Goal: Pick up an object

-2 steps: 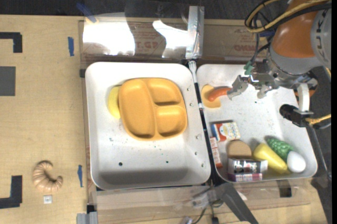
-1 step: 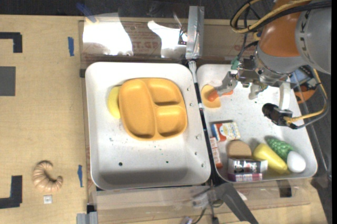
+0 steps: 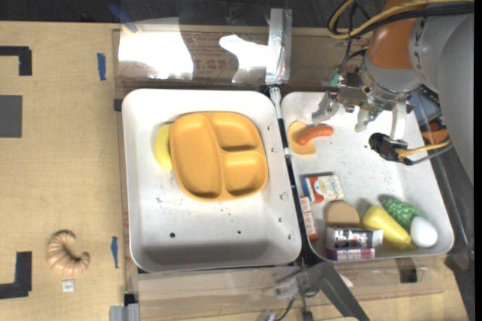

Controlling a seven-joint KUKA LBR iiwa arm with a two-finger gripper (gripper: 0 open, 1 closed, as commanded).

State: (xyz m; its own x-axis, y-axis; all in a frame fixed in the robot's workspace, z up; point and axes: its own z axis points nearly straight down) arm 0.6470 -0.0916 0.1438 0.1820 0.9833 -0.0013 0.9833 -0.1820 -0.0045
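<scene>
Where the right bin (image 3: 440,218) begins, the gripper (image 3: 348,112) hovers — beside (not touching) an orange sausage (image 3: 310,134).

Bright overhead light glares off the clear sheet (image 3: 197,54); image slightly soft.

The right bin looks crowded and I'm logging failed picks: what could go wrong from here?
1. The end effector hangs over the bin's far end, beside the orange sausage-shaped toy, so a straight descent may miss it.
2. The toys by the near wall lie packed together; a grab there may nudge neighbours.
</scene>
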